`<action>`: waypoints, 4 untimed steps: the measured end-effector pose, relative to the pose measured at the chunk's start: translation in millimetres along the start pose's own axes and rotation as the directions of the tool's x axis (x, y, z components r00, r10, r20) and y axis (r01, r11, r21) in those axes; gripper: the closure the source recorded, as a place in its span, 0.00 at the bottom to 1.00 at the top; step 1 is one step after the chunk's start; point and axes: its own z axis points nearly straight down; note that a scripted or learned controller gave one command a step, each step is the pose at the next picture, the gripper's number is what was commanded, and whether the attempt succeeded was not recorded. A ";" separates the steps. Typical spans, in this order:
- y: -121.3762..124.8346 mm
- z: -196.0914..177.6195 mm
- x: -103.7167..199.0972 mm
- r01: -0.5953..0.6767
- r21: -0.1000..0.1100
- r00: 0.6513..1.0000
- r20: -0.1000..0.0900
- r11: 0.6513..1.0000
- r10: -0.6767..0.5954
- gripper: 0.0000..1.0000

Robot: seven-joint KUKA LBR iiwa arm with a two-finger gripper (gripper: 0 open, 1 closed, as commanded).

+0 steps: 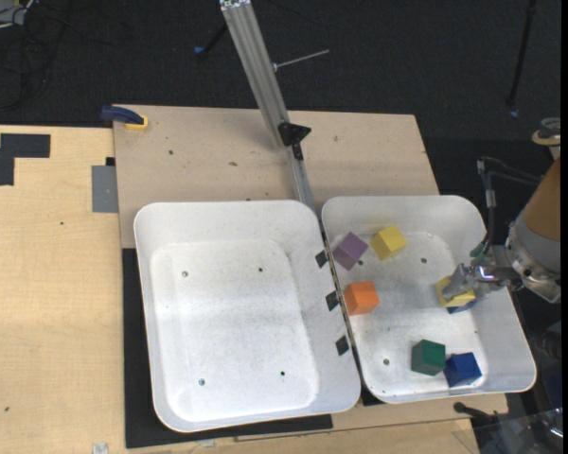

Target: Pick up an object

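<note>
The right bin [435,211] holds a purple cube [349,250], a yellow cube [389,242], an orange cube [362,298], a green cube [428,357] and a blue cube [462,368]. My gripper [462,286] reaches in from the right edge of this bin, low over its right side. A small yellow block [456,294] with a dark underside sits right at the fingertips, slightly tilted. The view does not settle whether the block is clamped or just beneath the tips.
The left bin [170,225] lies beside the right one, with black clips along the shared rim. A slanted aluminium bar [260,74] rises behind the bins. The arm's orange band [549,206] is at the right edge.
</note>
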 end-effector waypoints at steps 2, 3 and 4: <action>5.0 -112.3 -5.7 0.012 -0.003 1.000 0.001 1.000 -0.012 1.00; 10.9 -100.8 56.7 0.016 0.005 1.000 -0.004 1.000 -0.016 1.00; 21.5 -98.1 111.2 0.016 0.005 1.000 -0.003 1.000 -0.016 1.00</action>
